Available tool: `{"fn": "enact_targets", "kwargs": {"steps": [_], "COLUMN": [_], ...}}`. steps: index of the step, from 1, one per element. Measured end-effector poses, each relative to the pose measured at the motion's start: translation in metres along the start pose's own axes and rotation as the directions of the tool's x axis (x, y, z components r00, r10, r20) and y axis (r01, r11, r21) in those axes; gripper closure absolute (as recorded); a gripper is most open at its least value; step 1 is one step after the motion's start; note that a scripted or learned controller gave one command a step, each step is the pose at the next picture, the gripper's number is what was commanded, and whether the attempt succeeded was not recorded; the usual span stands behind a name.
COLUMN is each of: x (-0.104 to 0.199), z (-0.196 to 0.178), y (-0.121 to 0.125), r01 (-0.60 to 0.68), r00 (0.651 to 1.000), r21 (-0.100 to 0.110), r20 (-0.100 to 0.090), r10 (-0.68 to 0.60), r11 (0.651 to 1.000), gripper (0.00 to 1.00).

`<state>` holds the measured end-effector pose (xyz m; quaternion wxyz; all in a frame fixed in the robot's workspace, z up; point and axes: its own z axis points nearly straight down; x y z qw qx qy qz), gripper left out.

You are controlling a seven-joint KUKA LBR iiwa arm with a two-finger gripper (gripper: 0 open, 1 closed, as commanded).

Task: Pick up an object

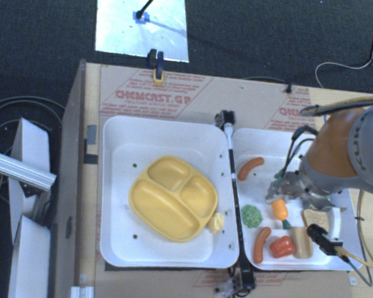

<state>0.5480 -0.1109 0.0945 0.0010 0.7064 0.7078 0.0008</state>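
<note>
Reaching in from the right, my grey arm [345, 150] with its orange band bends down over the right-hand bin [263, 139], its gripper [284, 191] low above the toy food. I cannot tell how the jaws stand. An orange carrot-like piece [280, 209] lies just below the gripper, a green broccoli [252, 215] to its left, one sausage [250, 168] near the divider and another [262, 244] beside a red pepper [281, 246]. A yellow divided plate [173, 197] sits in the left bin [118, 172].
</note>
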Motion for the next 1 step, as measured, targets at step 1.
{"fn": "enact_targets", "kwargs": {"steps": [1], "x": [0.0599], "z": [-0.0906], "y": [-0.0066], "r01": [0.002], "r00": [1.000], "r21": [-0.001], "r20": [-0.001], "r10": [-0.002], "r11": [1.000], "gripper": [1.00]}}
